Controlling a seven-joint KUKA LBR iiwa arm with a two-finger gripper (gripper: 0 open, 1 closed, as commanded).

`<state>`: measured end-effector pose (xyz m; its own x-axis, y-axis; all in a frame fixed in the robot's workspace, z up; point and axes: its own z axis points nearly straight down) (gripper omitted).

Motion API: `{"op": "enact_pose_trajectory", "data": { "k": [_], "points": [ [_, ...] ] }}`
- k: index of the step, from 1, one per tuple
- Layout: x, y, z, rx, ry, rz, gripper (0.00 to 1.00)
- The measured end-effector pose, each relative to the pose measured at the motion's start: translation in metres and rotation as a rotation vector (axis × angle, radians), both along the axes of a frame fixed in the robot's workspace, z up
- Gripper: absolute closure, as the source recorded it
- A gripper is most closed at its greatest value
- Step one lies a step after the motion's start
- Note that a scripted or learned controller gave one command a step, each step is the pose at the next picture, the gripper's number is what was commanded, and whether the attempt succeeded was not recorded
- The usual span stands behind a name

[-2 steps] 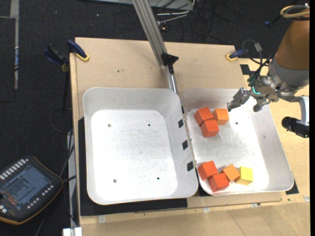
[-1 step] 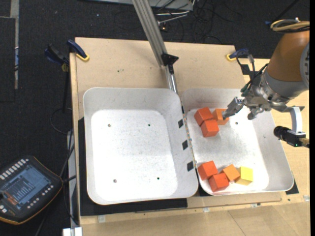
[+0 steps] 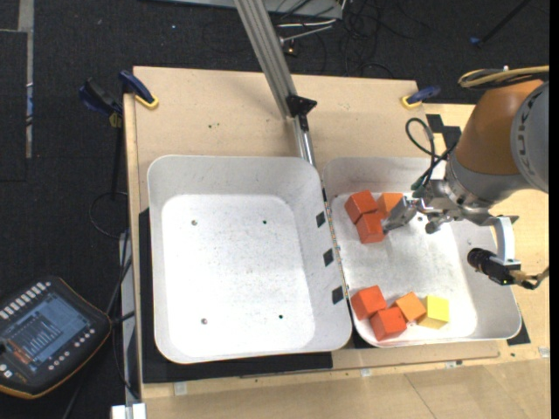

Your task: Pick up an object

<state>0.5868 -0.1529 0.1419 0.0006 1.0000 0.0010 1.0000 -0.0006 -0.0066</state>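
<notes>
six matte cubes (image 3: 371,227) lie in the glossy right bin (image 3: 454,269); pincer (image 3: 403,218) beside them, grip unclear.

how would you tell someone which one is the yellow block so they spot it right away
Start at the right-hand white bin, the one the arm reaches into, and look at its near edge, where four blocks sit in a cluster. The yellow block is the one at the right end of that cluster, beside an orange block. It is the only yellow one; every other block is orange or red-orange.
</notes>
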Motion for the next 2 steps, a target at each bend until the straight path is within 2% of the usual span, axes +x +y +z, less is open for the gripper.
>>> {"op": "enact_pose_trajectory", "data": {
  "k": [1, 2],
  "points": [
    [0.0065, -0.0011, -0.0216, -0.006, -0.026, 0.003, 0.0],
    [0.0078, -0.0005, -0.0119, -0.005, -0.031, 0.001, 1.0]
  ]
}}
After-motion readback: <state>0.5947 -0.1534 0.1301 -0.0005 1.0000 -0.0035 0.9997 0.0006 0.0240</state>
